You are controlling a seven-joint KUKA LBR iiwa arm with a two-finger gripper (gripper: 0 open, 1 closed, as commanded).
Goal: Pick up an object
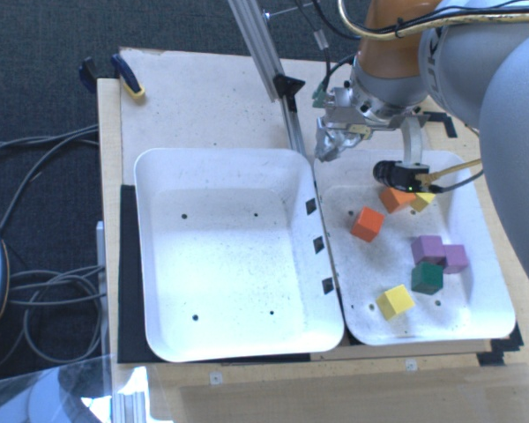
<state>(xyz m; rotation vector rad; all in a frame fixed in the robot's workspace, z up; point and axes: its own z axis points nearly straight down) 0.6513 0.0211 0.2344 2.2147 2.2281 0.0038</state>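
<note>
My gripper (329,148) hangs over the back left corner of the right bin (476,324), close to the wall between the two bins. Nothing shows in it. Several blocks lie in that bin. An orange block (367,224) sits nearest, below and to the right of the gripper. A second orange block (393,200) and a small yellow piece (422,201) lie partly under a black wrist attachment (397,174). Farther forward are a purple block (439,252), a green block (427,278) and a yellow block (394,301).
The left bin (159,324) is speckled with dark spots. A slanted metal rail (263,51) runs down to the bins' back edge. A blue-and-yellow clamp (128,76) lies on the board at back left. Cables trail on the floor at the left.
</note>
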